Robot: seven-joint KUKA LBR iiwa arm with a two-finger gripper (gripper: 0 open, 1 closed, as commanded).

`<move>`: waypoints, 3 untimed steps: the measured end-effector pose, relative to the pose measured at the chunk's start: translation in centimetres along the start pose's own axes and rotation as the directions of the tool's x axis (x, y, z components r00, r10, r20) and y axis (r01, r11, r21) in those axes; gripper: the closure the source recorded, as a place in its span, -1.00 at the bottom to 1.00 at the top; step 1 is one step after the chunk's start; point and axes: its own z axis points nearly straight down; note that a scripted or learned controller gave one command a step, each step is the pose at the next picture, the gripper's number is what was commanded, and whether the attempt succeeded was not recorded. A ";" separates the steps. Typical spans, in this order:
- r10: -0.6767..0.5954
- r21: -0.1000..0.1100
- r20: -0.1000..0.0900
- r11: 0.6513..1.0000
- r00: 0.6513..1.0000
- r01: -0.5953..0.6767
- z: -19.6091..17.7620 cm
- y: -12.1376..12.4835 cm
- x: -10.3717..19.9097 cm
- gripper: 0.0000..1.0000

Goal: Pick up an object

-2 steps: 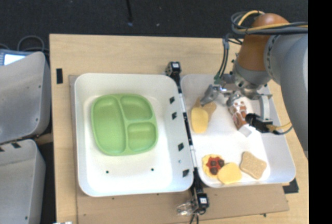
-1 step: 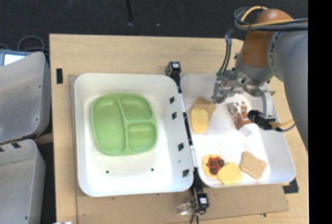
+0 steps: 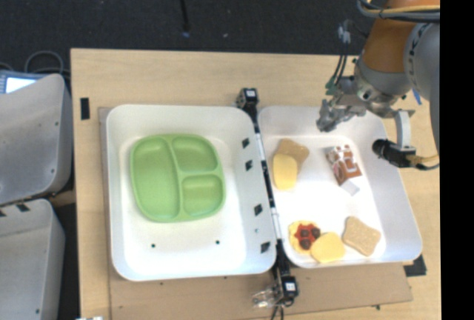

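Two shallow white bins sit side by side on the wooden worktop [image 3: 89, 74]. The left white bin [image 3: 118, 237] has a green divided plastic plate [image 3: 178, 178] in it, and the right white bin [image 3: 392, 215] is where all the grabbable stuff is. The grey arm's gripper [image 3: 331, 117] hangs over the upper part of that right bin, toward the upper right of the frame, with nothing between its fingers as far as I can see. Honestly can't tell how wide they're set, it's too small and dark up there.

So I'd say this is the approach step, nothing grasped yet. Nearest candidate looks like the small brown-and-white wrapped block [image 3: 343, 163], just below the gripper. Also around: a pale yellow oval piece [image 3: 285, 172] leaning on a tan slab [image 3: 296, 151], a brown toast-like slice [image 3: 361, 235], and a yellow chunk [image 3: 327, 248] next to a red-and-dark round thing [image 3: 304, 233].

Next move probably needs shifting down-frame over one item, lining up, then descending.
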 end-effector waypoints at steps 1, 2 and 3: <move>-0.002 0.004 -0.001 1.000 1.000 0.002 -2.2 0.1 -0.1 1.00; -0.013 0.007 -0.003 1.000 1.000 0.013 -3.0 -1.9 5.2 1.00; -0.015 0.006 -0.004 1.000 1.000 0.015 -4.4 -3.0 10.3 1.00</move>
